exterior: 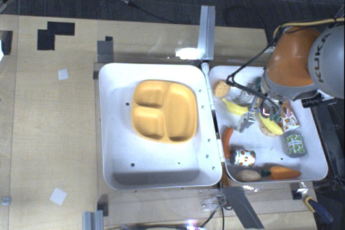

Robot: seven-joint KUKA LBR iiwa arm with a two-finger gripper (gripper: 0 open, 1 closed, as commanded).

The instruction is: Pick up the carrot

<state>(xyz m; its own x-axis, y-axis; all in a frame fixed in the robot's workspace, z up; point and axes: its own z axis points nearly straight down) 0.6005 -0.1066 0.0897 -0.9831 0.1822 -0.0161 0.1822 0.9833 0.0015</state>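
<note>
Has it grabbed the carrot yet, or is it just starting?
Nothing looks done: the carrot lies at the right bin's near edge. The gripper hangs over the bananas, apart from the carrot. Left: move to it, close on it, lift.

We see the gripper (249, 120) low over the right bin (318, 167), beside a banana (235, 107); the carrot (282, 172) lies near the front wall, well apart; a yellow divided tray (164, 110) sits in the left bin (116, 164).
</note>
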